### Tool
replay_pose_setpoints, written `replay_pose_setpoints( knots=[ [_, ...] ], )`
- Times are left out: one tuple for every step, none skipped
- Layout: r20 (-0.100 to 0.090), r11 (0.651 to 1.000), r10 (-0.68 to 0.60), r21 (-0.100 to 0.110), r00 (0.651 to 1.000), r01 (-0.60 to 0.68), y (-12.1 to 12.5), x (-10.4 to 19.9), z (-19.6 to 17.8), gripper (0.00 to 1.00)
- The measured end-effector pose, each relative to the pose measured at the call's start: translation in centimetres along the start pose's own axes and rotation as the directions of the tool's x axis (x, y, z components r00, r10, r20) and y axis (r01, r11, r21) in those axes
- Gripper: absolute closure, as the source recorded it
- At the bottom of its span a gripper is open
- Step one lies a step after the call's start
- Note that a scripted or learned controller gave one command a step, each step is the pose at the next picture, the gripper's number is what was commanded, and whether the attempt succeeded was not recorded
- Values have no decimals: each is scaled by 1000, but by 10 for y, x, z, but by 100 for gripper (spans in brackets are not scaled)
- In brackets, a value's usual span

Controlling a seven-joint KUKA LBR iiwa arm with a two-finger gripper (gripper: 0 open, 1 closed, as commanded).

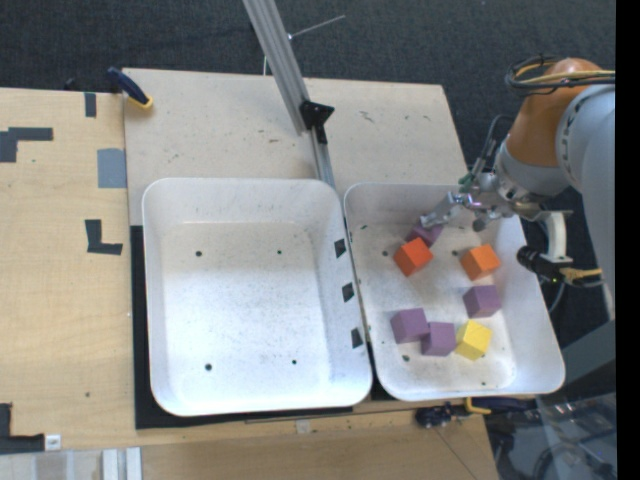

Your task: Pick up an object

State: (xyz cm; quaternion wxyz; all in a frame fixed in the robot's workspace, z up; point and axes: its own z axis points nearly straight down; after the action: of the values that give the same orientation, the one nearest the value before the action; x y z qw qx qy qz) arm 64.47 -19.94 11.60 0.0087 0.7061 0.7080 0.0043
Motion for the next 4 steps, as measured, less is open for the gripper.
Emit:
replay_pose_setpoints(
  knots=[
    [-1, 1000, -1, -1, 1000, 1, 1, 1, -9, 100],
    [-5, 1000, 0, 15, 1000, 0, 2, -5, -54, 100],
    [-4, 1000, 2, 14, 1000, -2, -5, -8, -109, 100],
    [-5, 1000, 1, 20, 1000, -1, -5, -7, -99, 100]
  ],
)
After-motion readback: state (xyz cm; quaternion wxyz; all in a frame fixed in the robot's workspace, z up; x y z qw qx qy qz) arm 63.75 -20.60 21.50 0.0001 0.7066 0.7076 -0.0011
